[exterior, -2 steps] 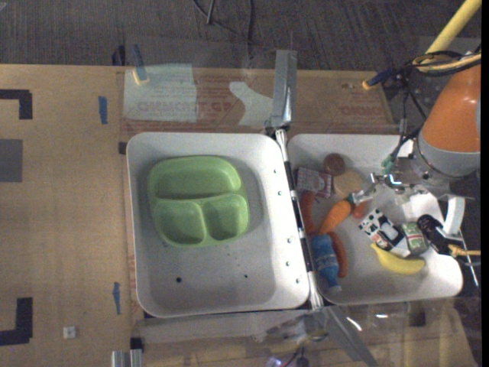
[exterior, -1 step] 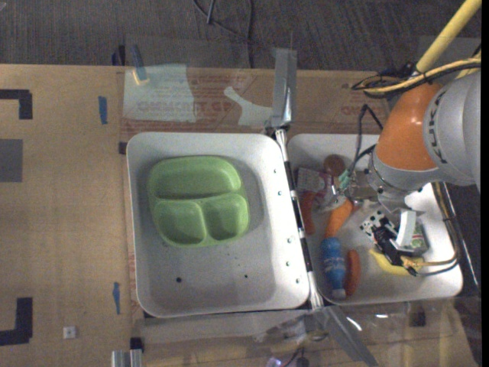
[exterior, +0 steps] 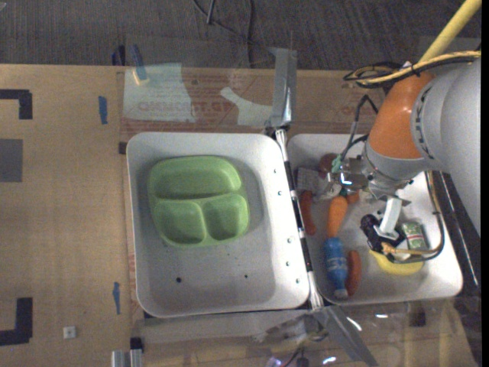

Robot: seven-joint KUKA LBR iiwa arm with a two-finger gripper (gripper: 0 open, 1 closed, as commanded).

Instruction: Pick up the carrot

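The carrot (exterior: 337, 217) is a short orange piece lying upright in the view near the middle of the right bin (exterior: 451, 277). My gripper (exterior: 341, 182) hangs right over the carrot's far end, at or just above it, with the grey wrist and its orange band up and to the right. The gripper's body hides the top of the carrot. I cannot make out whether the carrot is held.
Around the carrot in the right bin lie a red sausage-like piece (exterior: 306, 211), a blue bottle (exterior: 334, 263), an orange-red piece (exterior: 354, 272), a yellow banana (exterior: 399, 265) and a small green-and-white box (exterior: 413, 235). A green divided plate (exterior: 200, 199) sits in the left bin (exterior: 206, 281).
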